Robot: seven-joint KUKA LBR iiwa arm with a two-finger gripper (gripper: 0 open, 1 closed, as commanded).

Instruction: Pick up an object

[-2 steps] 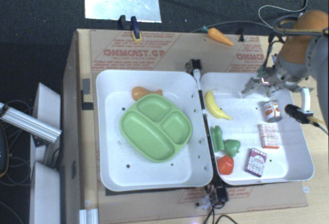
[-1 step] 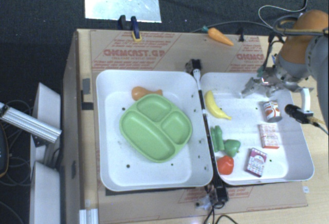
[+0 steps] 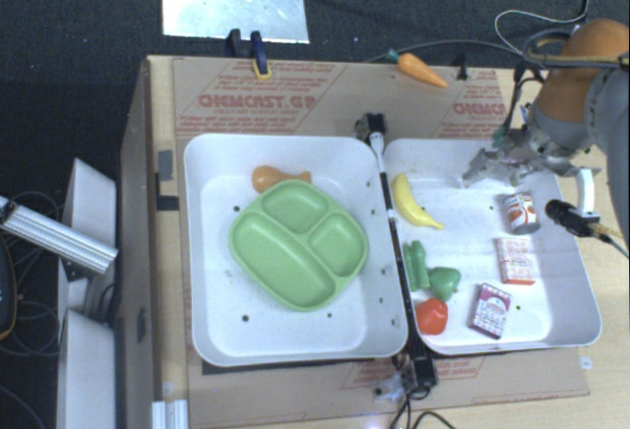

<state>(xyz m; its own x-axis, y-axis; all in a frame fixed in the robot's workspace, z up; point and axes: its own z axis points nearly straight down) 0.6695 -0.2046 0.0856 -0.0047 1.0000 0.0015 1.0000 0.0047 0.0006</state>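
Observation:
My gripper (image 3: 495, 175) hangs over the back of the right bin (image 3: 583, 304), its grey fingers spread open with nothing between them. A small red and white can (image 3: 520, 212) lies just to its front right, apart from it. A yellow banana (image 3: 413, 203) lies to the gripper's left near the divider. Toward the front lie a red and white carton (image 3: 516, 260), a maroon box (image 3: 490, 310), a green vegetable (image 3: 429, 271) and a red tomato (image 3: 431, 316).
The left bin (image 3: 212, 171) holds a green divided plate (image 3: 298, 242) with an orange toy (image 3: 273, 178) behind it. An orange carrot (image 3: 421, 70) lies on the cardboard behind the bins. The arm's orange band (image 3: 581, 63) looms at the upper right.

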